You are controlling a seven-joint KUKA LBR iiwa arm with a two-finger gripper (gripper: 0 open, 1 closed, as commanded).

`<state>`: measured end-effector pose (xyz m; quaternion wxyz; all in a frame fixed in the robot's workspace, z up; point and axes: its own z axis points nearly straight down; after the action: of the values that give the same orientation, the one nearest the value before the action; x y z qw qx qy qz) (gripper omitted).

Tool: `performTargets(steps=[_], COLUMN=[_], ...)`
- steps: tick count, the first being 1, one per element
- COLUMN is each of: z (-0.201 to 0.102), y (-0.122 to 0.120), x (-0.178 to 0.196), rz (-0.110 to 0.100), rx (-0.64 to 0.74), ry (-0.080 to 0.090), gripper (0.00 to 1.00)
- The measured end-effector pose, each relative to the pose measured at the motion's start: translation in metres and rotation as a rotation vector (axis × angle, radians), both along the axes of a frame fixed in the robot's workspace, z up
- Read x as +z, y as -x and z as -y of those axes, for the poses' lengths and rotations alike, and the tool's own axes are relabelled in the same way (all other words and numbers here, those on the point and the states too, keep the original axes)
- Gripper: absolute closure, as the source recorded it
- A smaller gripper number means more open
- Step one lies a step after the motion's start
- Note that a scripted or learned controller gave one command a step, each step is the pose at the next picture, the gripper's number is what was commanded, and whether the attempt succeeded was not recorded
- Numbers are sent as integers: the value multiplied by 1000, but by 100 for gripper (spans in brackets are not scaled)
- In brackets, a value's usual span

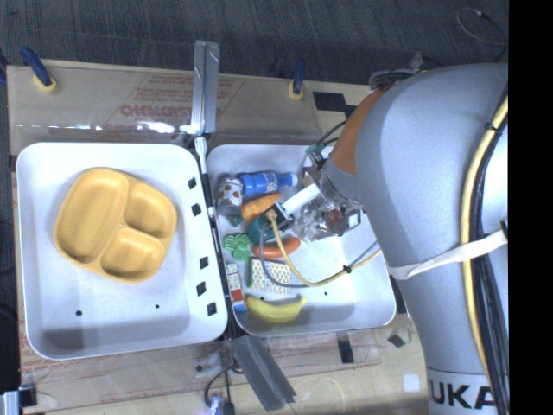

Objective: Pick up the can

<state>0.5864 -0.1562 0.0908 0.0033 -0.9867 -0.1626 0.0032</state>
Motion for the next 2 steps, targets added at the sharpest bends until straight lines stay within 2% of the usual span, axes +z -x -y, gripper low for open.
performTargets(steps=[1,2], z=[-86,-88], y=[-56,-56], x=[102,110], rz=[5,0], rx=[6,15], ry=[2,1], gripper=[100,100])
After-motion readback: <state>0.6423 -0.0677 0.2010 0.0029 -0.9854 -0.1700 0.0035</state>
